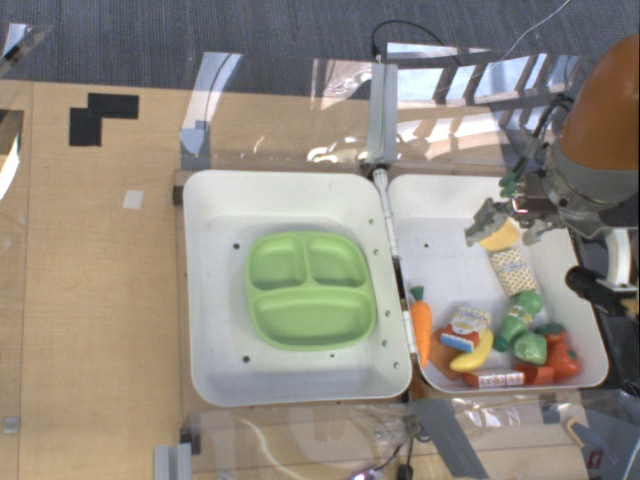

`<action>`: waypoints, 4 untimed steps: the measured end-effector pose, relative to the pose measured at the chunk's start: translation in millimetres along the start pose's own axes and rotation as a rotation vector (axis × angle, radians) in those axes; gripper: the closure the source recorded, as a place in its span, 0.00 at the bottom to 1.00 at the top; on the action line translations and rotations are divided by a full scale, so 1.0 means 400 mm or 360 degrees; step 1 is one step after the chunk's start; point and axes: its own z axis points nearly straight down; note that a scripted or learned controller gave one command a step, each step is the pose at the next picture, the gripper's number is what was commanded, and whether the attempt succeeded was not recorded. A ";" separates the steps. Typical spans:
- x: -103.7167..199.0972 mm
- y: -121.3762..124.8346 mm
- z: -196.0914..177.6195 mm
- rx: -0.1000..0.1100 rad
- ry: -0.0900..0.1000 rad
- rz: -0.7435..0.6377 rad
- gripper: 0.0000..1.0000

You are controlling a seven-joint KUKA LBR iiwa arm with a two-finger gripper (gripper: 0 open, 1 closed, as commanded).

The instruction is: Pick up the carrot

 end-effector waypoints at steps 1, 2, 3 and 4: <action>0.112 -0.109 0.188 -0.0001 0.0000 -0.0368 0.00; 0.113 -0.103 0.160 -0.0012 -0.0001 -0.0368 1.00; 0.113 -0.103 0.160 -0.0011 -0.0001 -0.0368 0.00; 0.113 -0.103 0.160 -0.0011 -0.0001 -0.0368 0.00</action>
